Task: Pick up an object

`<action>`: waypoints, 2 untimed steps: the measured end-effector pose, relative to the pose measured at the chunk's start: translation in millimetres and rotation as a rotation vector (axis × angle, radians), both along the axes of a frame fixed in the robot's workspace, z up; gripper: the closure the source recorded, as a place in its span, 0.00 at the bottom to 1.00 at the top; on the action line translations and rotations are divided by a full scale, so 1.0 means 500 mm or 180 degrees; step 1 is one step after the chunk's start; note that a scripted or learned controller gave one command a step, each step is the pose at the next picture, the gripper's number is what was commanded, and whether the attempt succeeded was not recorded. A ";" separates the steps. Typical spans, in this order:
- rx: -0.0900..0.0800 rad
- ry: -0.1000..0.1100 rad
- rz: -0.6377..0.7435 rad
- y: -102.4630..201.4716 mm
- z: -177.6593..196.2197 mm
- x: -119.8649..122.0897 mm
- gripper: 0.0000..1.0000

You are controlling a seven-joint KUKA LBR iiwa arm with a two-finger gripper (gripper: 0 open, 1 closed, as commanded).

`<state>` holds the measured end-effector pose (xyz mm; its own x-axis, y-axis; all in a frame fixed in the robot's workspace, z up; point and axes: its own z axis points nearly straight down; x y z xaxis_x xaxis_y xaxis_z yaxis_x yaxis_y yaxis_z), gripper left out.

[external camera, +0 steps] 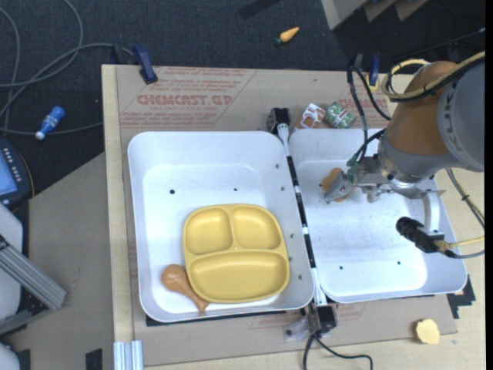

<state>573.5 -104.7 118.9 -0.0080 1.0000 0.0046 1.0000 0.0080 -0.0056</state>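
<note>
Dark carpet surrounds the desk (pixel 192 91); at three o'clock the jaws (pixel 344 190) hang low over the right bin (pixel 370 268), beside an orange piece (pixel 332 179), their state unclear.

- Arm (pixel 454 114): a single grey arm enters from the right edge of the camera view; its thick upper segment fills the upper right corner and slopes down and to the left.
- Orange band (pixel 420 118): a broad orange ring wraps the arm just above the wrist, directly below the grey segment.
- Wrist (pixel 400 168): a grey flange beneath the band, pointing downward, with dark cables running along its left side.
- End effector (pixel 343 187): a metallic assembly that projects to the left from the wrist and sits low; its tips are blurred, so their spacing cannot be read.
</note>
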 end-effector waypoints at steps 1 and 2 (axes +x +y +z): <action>-0.0019 -0.0030 -0.0014 0.002 -0.073 0.116 0.00; -0.0023 -0.0039 -0.0018 -0.001 -0.044 0.115 1.00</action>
<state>631.1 -105.1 97.1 -0.0023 1.0000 -0.0027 1.0000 0.0023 0.0067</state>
